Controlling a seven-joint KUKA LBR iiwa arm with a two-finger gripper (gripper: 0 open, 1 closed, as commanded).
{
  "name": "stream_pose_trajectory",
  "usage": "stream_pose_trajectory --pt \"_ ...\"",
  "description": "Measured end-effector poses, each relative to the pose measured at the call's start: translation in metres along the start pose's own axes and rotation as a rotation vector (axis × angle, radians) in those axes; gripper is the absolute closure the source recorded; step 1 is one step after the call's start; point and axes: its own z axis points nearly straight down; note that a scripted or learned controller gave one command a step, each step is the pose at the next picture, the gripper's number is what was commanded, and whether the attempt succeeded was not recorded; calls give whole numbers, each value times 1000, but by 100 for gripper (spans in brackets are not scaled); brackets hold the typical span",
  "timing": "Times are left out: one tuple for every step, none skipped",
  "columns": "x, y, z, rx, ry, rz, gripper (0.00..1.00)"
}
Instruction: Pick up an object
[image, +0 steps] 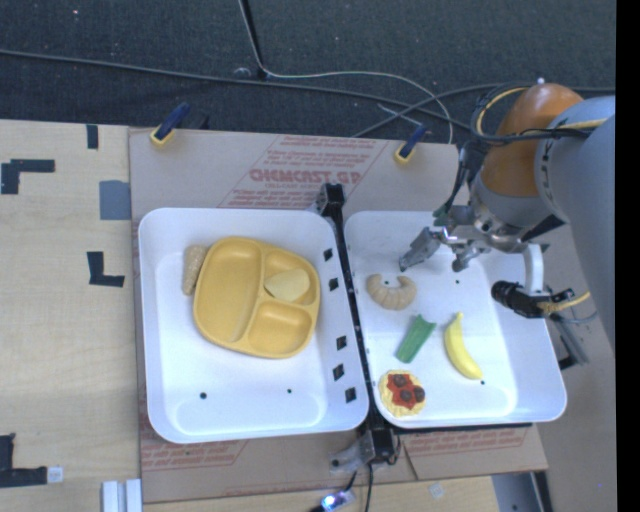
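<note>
Bench with two white bins; right bin holding croissant, green piece, banana, small pizza. Gripper at upper right of frame, fingers spread, nothing between them. Croissant nearest: just lower left of fingertips, long axis roughly across frame.

Noted: a yellow plastic sectioned plate, yellow toy banana, green toy vegetable, tan toy croissant, white shallow bins.
</note>
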Motion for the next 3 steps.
stream_pose_trajectory --pt "1 -1 57 -4 -2 -1 0" --pt "1 0 47 -3 -1 -2 100" --pt "7 3 -10 -11 0 -1 100"
